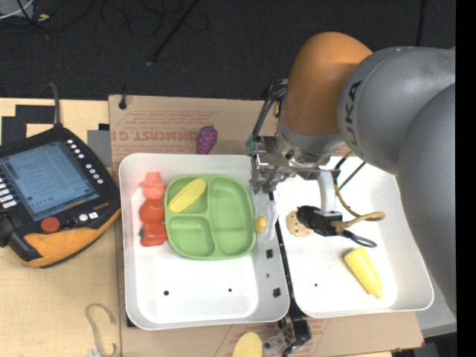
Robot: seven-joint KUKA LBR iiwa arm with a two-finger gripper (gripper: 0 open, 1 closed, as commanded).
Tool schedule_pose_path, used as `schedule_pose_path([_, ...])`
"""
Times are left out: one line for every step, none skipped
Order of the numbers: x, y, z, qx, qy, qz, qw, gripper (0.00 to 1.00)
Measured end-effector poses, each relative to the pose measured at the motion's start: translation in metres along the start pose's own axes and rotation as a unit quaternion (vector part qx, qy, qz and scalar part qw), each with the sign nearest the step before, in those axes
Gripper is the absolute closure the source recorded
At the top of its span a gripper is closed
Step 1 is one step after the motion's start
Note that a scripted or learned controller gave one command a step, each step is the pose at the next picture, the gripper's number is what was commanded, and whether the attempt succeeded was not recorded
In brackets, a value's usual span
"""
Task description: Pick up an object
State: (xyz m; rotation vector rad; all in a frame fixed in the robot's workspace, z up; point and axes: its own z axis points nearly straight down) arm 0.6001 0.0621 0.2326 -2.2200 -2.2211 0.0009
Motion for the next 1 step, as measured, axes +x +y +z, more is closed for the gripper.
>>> schedule_pose_path([0.0006,0.0025,0.0002,0.0,0.0,-0.001,1.0,1.0])
